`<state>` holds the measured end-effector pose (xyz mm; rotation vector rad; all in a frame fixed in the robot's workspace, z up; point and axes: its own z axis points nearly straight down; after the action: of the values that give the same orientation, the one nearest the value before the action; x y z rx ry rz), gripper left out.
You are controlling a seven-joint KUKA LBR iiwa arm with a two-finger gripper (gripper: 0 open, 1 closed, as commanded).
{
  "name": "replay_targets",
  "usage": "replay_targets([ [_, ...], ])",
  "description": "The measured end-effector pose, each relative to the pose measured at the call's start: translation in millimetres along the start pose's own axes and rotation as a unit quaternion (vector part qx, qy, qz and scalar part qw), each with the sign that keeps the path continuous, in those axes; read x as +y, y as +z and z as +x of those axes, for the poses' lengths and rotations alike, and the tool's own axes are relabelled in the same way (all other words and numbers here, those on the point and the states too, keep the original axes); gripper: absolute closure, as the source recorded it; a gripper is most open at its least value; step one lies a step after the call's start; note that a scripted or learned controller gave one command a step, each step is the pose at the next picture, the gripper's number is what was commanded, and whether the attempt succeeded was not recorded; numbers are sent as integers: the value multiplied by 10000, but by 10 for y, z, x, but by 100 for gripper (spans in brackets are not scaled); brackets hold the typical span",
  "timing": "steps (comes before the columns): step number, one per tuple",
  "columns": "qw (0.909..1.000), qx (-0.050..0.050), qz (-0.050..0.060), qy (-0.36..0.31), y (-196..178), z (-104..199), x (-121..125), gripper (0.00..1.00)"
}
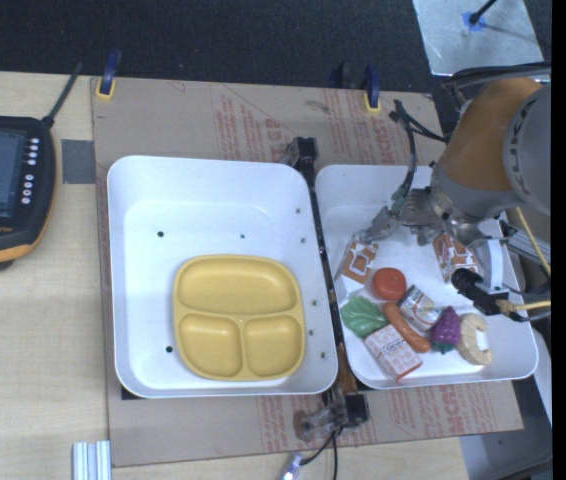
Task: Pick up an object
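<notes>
Nearby, yellow tray [238, 317], toy tomato [389, 283], grapes [446, 327]

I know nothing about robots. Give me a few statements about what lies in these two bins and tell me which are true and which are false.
1. The yellow plastic divided tray lies in the left white bin. True.
2. The tray has five compartments. False: it has three.
3. The small toy foods lie in the right white bin. True.
4. The red round toy tomato sits on the yellow tray. False: it lies in the right bin, near the green toy.
5. The purple toy grapes lie beside the orange toy carrot. True.
</notes>
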<state>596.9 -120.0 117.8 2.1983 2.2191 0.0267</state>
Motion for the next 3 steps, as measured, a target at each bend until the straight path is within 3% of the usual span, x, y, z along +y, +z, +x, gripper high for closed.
replay_targets([
  [1,9999,0,128,26,-462,-445,530,0],
  [2,9999,1,148,25,-380,-56,-126,0],
  [3,10000,-12,62,34,66,89,-463,0],
])
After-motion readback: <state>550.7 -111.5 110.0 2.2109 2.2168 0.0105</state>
